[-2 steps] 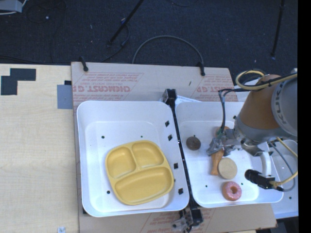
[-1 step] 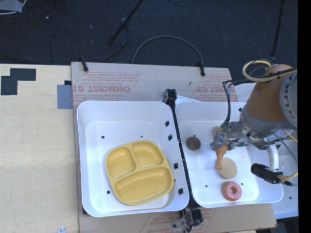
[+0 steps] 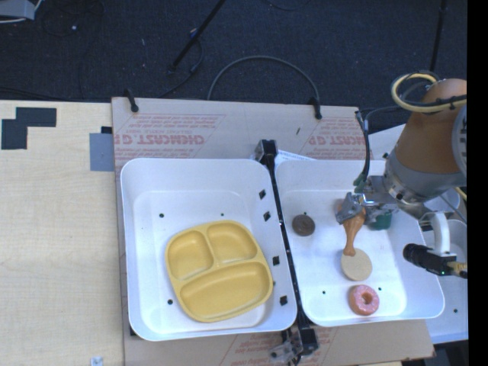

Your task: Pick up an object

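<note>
Gripper (image 3: 353, 208): low over the right bin (image 3: 320, 175), fingers pinching the upper end of the wooden spoon (image 3: 353, 248).
Wooden spoon: handle runs down from the fingers, round bowl on the bin floor.
Pink donut (image 3: 364, 300): below the spoon bowl, near the front rim.
Brown ball (image 3: 303, 225): left of the fingers, open floor around it.
Left bin (image 3: 145, 181): yellow divided plate (image 3: 219, 269), well apart.

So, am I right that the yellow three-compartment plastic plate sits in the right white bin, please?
Not quite: the camera view shows the yellow three-compartment plastic plate in the left white bin, not the right one.
</note>
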Motion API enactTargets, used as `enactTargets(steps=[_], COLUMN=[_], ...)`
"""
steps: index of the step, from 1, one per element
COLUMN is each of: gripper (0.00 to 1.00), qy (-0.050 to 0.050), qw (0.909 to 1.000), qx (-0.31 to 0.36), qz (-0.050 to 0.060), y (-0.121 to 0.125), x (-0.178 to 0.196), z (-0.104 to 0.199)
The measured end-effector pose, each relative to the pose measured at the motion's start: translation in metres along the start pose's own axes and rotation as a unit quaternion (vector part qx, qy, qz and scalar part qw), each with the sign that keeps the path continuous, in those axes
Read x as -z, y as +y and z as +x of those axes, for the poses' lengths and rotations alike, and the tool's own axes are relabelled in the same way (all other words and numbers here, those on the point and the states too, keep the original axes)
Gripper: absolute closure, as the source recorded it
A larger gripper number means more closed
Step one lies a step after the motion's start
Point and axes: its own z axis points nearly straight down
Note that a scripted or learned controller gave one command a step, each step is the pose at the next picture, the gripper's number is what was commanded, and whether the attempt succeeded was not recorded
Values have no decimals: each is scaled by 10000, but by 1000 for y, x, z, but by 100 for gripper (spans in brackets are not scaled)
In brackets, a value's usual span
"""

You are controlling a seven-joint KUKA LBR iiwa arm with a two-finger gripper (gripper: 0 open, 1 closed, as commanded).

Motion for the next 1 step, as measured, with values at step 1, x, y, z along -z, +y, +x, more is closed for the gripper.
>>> enactTargets(steps=[1], gripper=[100], qy=[-1], qw=[10000], qx=[-3], qz=[10], y=[1], x=[21], z=[-1])
